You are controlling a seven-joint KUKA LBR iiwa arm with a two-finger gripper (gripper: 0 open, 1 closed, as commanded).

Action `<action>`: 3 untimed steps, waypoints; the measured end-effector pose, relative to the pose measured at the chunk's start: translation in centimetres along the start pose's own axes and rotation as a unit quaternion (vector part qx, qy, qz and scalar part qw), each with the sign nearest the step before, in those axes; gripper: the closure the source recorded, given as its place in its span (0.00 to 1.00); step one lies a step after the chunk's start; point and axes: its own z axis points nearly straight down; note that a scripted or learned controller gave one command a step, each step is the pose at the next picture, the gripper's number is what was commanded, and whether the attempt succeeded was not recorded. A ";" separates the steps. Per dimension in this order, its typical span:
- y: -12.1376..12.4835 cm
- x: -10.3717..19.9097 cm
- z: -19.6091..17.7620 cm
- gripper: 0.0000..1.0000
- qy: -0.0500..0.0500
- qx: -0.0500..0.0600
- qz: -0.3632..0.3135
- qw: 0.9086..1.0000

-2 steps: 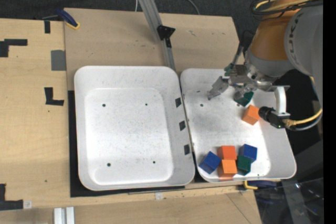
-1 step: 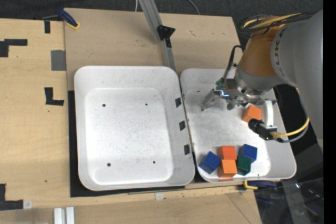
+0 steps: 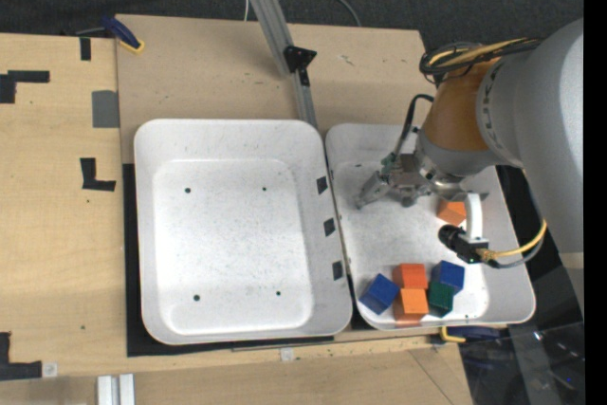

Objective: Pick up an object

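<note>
So you're basically at the start of the pick here, nothing's been grabbed yet as far as I can see. The hand (image 3: 379, 190) sits low over the bare upper floor of the right bin (image 3: 365, 247), fingers spread apart with nothing between them. The stuff worth grabbing is well apart from it, clustered at the near end of that bin: a blue block (image 3: 378, 292), two orange blocks (image 3: 413, 289), another blue block (image 3: 449, 276) and a green block (image 3: 440, 299). One more orange piece (image 3: 453, 211) peeks out beside the wrist. The left bin (image 3: 228, 232) isn't in play. Still left: line up over a block, close, lift.
</note>
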 end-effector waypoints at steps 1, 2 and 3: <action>0.1 0.1 -1.2 1.00 0.000 -0.001 -0.001 1.000; -0.4 0.1 -5.6 1.00 0.000 -0.004 0.000 1.000; -0.2 0.6 -11.7 1.00 0.000 -0.006 -0.001 1.000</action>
